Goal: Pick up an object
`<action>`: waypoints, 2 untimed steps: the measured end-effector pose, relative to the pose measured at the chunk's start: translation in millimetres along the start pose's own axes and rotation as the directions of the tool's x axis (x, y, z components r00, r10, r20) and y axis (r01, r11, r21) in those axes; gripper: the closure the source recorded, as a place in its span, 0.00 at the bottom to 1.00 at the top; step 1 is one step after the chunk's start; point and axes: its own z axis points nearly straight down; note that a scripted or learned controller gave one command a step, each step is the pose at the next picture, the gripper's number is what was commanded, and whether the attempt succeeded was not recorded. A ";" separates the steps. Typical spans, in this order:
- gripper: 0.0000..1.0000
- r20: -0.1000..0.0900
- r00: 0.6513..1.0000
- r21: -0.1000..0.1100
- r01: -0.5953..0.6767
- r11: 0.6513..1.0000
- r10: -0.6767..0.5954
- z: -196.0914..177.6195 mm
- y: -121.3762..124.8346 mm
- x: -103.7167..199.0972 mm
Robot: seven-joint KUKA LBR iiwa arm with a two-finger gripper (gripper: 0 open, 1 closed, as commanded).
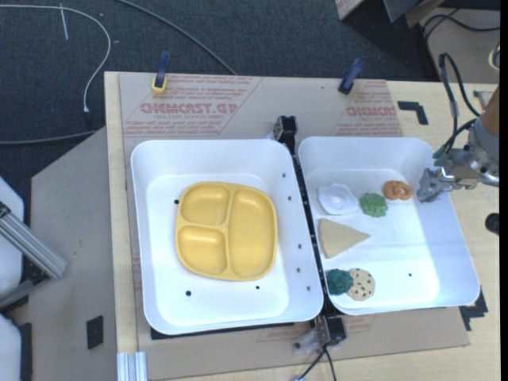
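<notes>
The right bin (pixel 444 252) holds several small food items. An orange-brown pretzel (pixel 397 190) lies near its far right, with a green broccoli piece (pixel 373 205) and a white lump (pixel 337 198) to its left. A pale triangular wedge (pixel 340 236) sits mid-bin. A dark green piece (pixel 339 280) and a speckled cookie (pixel 361 283) lie at the front left. My gripper (pixel 430 186) hangs over the bin's right side, just right of the pretzel, with nothing visibly in it.
The left bin (pixel 151 213) holds a yellow divided plate (pixel 226 230). Two blue clamps (pixel 161 68) (pixel 350 75) grip the board's far edge. A black bracket (pixel 284 127) sits between the bins at the back. Cables run along the right edge near the arm.
</notes>
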 end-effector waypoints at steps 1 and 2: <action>1.00 -0.002 1.000 -0.002 0.005 1.000 -0.005 -14.4 -4.9 55.9; 1.00 -0.002 1.000 -0.001 0.005 1.000 -0.005 -11.0 -2.9 102.0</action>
